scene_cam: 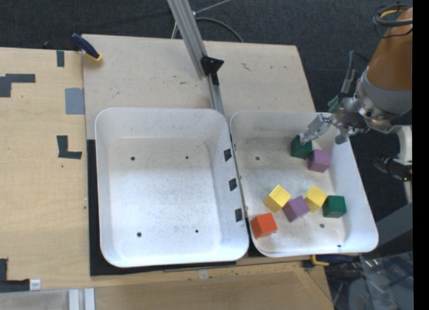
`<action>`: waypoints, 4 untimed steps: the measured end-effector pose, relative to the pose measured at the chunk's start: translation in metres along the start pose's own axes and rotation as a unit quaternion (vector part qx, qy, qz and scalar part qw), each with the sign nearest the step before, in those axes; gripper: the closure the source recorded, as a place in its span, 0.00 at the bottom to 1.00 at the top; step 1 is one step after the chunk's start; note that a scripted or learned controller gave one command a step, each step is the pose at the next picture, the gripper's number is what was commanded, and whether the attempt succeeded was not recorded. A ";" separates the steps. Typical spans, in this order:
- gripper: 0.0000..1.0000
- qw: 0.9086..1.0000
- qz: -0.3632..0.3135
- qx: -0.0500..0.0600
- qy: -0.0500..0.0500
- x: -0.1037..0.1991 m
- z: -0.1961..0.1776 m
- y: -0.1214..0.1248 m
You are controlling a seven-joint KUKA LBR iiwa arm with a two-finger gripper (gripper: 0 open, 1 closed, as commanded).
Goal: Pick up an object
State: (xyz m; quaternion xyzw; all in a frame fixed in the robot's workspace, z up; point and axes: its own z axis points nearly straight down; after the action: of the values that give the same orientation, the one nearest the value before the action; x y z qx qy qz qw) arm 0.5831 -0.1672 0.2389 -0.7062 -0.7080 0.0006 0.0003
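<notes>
Right, the gripper is down in the right-hand bin, reaching in from the arm's side with the orange band above the wrist. Its fingers come down at a slant, the tips sitting right at the top edge of a dark green block. Whether the jaws are spread or pressed together I cannot tell from this angle, and nothing is plainly pinched between them.

That dark green block lies just below the fingertips, touching or nearly so. Just beside it, below and to the right of the jaws, sits a purple block, close against the green one.

Further down from the jaws, well apart, is a cluster: a yellow block, a second purple block just beside it, another yellow block next to that, and a second green block at the right end of the row. An orange block lies farthest from the jaws, down by the bin's lower left corner.

Away to the left of the jaws is the left-hand bin, its white floor speckled. A grey metal bar slants down from above to the seam between the two bins.
</notes>
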 end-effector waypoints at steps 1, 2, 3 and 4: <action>0.00 1.000 0.000 0.001 -0.001 -0.010 0.022 0.015; 0.00 1.000 0.001 -0.004 -0.002 -0.022 0.116 0.039; 1.00 1.000 0.000 -0.004 -0.002 -0.021 0.108 0.039; 0.00 1.000 0.000 -0.004 -0.002 -0.021 0.109 0.039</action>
State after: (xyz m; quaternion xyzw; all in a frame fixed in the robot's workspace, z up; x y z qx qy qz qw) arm 0.6217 -0.1883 0.1300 -0.7059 -0.7083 -0.0004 -0.0039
